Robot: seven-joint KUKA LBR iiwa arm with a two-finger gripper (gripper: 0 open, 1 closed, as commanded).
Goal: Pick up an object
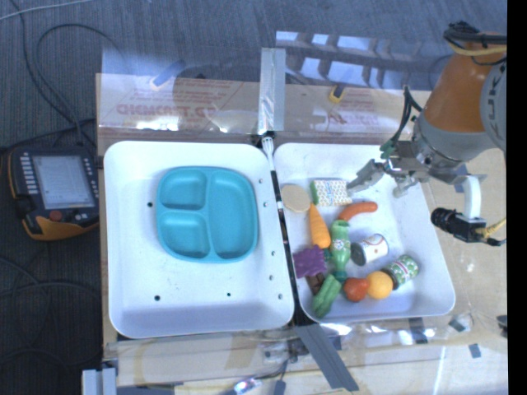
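Hovering over the right bin (428, 245), the gripper (380, 174) hangs with fingers spread, holding nothing — toys (346, 253) crowd below, so a descent could snag two, or slip between.

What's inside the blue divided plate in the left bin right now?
Nothing shows in the blue plate: its three compartments look bare. It lies flat in the left bin, so whatever is beneath it is covered. The toys all sit in the right bin.

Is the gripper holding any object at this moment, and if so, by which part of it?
Nothing is held. The gripper hangs above the right bin, near the orange chili, with no object between its fingers.
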